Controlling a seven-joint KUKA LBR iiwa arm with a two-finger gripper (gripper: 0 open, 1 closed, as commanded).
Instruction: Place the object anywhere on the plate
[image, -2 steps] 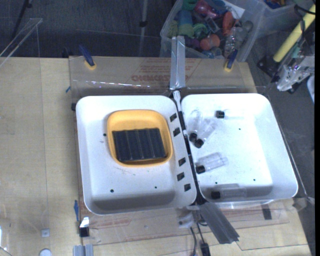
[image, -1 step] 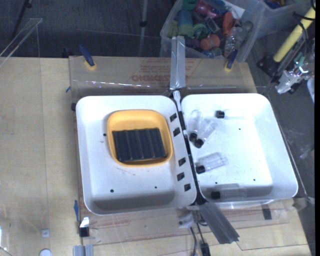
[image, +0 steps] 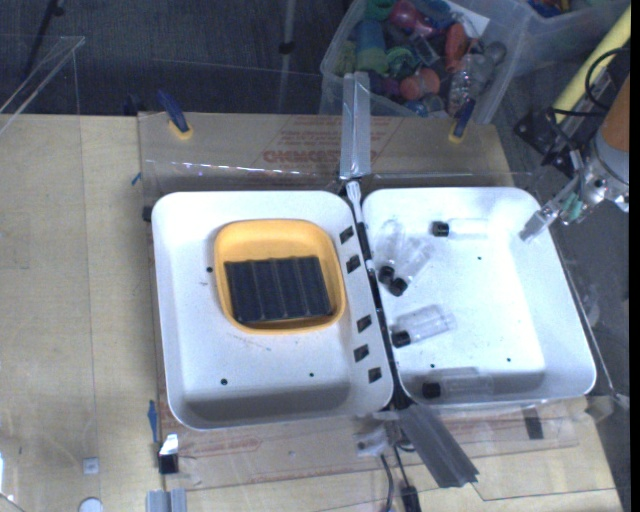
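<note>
Yellow plate holding dark ribbed insert in left bin, clear vials in right bin, gripper at right rim, claw state indiscernible, red lettering behind bins illegible.

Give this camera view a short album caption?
Yellow plate waits in the left bin; clear vials lie in the right bin; tool at the far corner.

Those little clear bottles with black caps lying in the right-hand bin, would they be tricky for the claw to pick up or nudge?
Probably. The clear bottles lie on their sides in the right bin, so a nudge would likely roll them. They look like smooth, see-through plastic, so the fingers may slip. They seem small and hollow, likely light, and could skid away. The gripper sits at the bin's far right edge.
</note>
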